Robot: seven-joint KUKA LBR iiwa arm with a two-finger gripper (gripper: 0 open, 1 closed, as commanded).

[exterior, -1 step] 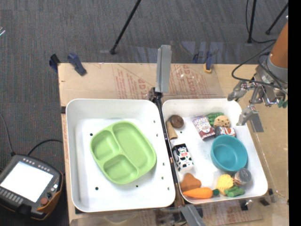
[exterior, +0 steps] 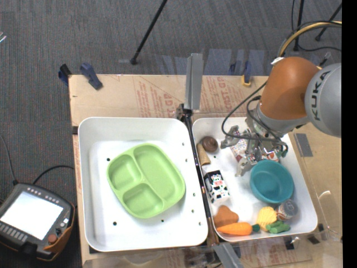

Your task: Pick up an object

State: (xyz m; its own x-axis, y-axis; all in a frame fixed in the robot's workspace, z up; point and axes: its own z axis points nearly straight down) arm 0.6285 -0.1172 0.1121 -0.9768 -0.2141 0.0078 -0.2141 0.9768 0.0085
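Observation:
My gripper (exterior: 249, 152) hangs low over the back middle of the right bin (exterior: 308, 194), under the orange wrist band. A red and white packet (exterior: 240, 147) lies right beneath it; whether they touch is unclear. A teal bowl (exterior: 271, 181) sits just to the gripper's front right. A brown round wooden piece (exterior: 210, 144) lies by the bin's left wall, with a cow-patterned box (exterior: 216, 186) in front of it. Along the front lie an orange carrot (exterior: 237, 228), a brown lump (exterior: 225, 215), a yellow corn cob (exterior: 267, 216) and a small can (exterior: 288, 209).
The left bin (exterior: 89, 149) holds a light green divided plate (exterior: 146, 180). A grey post (exterior: 193, 85) stands behind the gap between the bins. A tablet pendant (exterior: 30, 216) lies on the floor at the lower left.

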